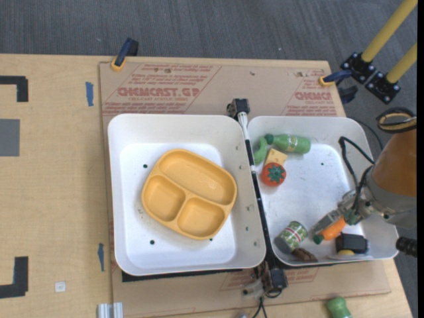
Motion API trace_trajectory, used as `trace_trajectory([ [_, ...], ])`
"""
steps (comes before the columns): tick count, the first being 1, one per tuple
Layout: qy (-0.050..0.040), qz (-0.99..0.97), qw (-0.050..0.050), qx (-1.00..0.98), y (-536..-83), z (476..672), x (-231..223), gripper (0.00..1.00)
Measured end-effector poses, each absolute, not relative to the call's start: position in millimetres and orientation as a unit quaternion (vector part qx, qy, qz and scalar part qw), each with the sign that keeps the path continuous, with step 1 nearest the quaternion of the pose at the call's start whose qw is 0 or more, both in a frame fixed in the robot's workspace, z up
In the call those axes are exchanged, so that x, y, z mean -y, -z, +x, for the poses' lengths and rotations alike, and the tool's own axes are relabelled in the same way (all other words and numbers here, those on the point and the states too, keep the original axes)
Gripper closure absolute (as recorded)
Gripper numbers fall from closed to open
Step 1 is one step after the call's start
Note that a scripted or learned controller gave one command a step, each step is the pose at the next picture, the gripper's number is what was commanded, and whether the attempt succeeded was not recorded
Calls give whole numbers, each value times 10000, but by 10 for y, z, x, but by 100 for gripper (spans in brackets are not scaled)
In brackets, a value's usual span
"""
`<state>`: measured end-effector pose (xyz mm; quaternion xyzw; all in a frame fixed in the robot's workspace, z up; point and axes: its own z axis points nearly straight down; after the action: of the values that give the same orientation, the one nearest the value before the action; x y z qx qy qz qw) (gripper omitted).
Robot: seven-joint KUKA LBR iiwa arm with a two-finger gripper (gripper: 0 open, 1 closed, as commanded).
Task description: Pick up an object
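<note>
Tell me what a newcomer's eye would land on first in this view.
The yellow divided tray fills the middle of the left bin. In the right bin, a red tomato toy and green bottle lie at the far end, and the arm's pincer hovers by an orange carrot toy near the front.

Small orange carrot toy [333, 230], tilted, in right bin's [311, 177] lower corner

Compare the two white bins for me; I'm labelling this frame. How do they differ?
The left bin holds one yellow divided plate; the right bin holds several small items, including a green bottle and a red tomato toy. The gripper is over the right bin, not the left. Both are shallow, white and set side by side.
</note>
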<state>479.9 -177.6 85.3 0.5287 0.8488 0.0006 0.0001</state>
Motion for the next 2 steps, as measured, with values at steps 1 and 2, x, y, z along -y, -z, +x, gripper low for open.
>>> trace_trajectory([
  [1, -25, 5283, 28, -8490, -966, 4820, 1765, 100],
  [2, -7, 4183, 18, -9083, -1452, 4904, 1029, 100],
])
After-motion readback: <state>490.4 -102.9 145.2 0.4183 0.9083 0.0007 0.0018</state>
